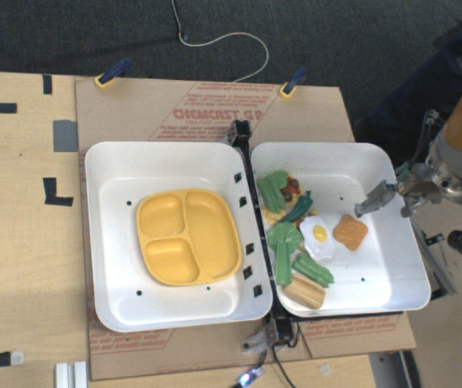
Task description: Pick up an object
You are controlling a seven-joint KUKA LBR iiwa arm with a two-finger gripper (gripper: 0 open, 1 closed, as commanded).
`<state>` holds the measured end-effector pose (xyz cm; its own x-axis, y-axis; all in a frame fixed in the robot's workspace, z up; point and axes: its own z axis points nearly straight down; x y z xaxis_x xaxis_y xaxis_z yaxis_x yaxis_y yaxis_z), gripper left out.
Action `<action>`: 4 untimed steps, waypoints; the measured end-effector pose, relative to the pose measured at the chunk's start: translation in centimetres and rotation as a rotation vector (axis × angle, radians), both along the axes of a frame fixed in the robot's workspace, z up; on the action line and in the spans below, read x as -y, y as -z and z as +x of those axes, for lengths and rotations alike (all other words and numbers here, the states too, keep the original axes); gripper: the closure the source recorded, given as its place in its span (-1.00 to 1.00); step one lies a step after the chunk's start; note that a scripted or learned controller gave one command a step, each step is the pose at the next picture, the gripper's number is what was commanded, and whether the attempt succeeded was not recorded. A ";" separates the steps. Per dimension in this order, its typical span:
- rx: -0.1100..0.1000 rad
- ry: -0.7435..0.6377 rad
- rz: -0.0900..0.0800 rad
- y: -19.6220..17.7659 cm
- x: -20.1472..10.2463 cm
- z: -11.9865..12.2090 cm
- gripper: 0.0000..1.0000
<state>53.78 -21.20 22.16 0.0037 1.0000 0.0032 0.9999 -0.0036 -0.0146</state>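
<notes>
We see toy food crowded along the left side of the right bin point(392, 293): green vegetables point(283, 241), a fried egg point(318, 237), a bread roll point(305, 294) and an orange nugget point(350, 232). The gripper point(388, 199) hovers near the nugget at the bin's right edge, its fingers apart, gripping nothing. A yellow divided plate point(189, 237) sits in the left bin point(110, 184).

Yellow divided plate point(188, 237), left bin point(110, 241)
</notes>
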 end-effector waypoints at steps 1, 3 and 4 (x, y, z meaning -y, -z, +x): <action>0.013 -0.004 -0.003 -0.8 -0.1 0.3 -1.00; 0.010 -0.005 -0.002 11.7 -1.1 -0.1 -1.00; 0.014 -0.004 -0.005 13.5 -1.0 0.0 -1.00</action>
<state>53.77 -20.20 8.64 -0.0006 1.0000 -0.0019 1.0000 0.0006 -0.0008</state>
